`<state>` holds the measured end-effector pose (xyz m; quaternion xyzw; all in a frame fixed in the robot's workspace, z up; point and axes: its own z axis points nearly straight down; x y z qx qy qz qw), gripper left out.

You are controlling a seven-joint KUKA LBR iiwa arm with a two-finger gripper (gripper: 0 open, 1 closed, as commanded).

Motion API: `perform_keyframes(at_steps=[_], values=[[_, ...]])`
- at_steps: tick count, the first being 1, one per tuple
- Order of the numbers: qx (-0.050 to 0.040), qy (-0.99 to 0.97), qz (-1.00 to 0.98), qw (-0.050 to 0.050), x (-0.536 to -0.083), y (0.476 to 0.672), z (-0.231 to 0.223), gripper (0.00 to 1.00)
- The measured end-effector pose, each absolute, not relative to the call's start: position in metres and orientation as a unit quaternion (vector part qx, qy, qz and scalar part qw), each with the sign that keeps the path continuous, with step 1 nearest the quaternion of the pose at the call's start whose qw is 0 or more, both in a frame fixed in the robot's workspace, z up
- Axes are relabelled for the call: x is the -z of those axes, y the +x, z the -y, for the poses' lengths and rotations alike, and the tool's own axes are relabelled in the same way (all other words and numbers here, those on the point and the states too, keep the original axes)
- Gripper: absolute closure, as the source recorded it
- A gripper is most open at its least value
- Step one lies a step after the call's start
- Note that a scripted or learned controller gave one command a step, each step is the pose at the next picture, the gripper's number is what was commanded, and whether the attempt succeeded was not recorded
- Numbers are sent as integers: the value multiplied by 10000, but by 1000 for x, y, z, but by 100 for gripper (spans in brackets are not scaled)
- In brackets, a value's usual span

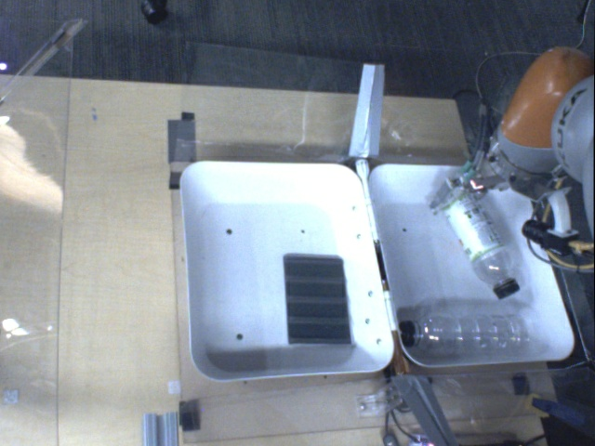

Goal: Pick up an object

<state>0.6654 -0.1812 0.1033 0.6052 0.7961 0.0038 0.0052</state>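
Observation:
A small clear bottle (479,235) with a pale label and a black cap lies at a slant in the right bin (409,249), cap toward the front right. My gripper (462,190) is at the bottle's far end, near the bin's back wall, coming off the grey wrist under the orange band (544,86). Whether it touches the bottle I cannot make out. A larger clear ribbed bottle (469,331) with a black cap lies along the right bin's front wall. A dark ribbed rectangular block (316,297) lies flat in the left bin (223,203).
A metal bar (368,110) stands at the back where the two bins meet. Black cables (553,240) hang off the arm over the right bin's right rim. Wooden bench top (102,249) stretches left of the bins.

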Motion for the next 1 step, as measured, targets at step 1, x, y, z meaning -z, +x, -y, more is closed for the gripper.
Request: perform_keyframes(at_steps=[1], values=[[-24, 5912, -8065, 27, -170, 671, 109, 100]])
